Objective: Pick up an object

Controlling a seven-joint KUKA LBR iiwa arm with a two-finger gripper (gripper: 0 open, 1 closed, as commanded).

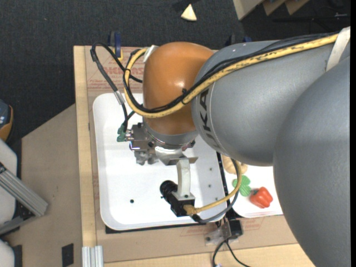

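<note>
I see the left white bin (111,204) lying on a tan bench (83,149), with dark carpet (55,15) beyond the far edge. A yellow scrap (189,13) lies on that carpet, far off.

My bench (83,149), tan, runs frame centre; two white bins on it: left bin (108,166) mid-frame, right bin (250,211) lower right.

I work in a robotics lab, at a test cell. My grey arm (267,93) with its orange band (169,82) trails taped cables (222,65) over a plywood bench (86,166) bearing a white bin (111,204). Dark carpet (50,21) surrounds it, with aluminium framing (22,196) alongside.
</note>
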